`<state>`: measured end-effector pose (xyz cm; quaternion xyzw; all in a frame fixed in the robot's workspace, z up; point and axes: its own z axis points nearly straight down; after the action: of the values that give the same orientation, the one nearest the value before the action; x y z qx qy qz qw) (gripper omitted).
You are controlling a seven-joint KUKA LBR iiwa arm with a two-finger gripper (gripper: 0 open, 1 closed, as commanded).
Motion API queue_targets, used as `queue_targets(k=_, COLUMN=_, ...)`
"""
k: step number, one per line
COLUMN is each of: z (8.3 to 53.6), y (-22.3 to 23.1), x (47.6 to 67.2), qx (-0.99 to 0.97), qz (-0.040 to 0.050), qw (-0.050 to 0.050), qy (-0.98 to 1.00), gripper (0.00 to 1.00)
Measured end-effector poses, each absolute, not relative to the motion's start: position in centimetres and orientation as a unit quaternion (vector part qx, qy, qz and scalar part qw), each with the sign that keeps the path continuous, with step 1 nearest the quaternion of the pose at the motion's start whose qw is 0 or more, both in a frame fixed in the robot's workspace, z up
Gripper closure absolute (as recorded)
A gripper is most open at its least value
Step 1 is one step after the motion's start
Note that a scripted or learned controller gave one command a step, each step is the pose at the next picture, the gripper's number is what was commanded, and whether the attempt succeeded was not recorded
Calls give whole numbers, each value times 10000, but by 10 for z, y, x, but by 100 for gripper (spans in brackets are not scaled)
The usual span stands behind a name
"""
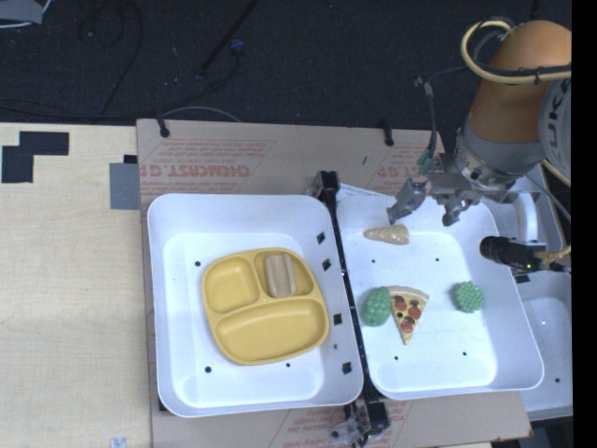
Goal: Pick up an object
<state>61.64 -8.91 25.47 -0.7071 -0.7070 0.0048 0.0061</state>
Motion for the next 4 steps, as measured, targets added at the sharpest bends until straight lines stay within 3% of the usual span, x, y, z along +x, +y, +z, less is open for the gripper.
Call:
queue_targets(k=1, z=261, y=-89, x=618, qx=-7067, qz=11, qw=16, qy=-7075, gripper=0)
queue_targets(k=4, z=104, y=-82, x=608, qx=-7073, qz=27, qw=37, qy=-7069, gripper=0)
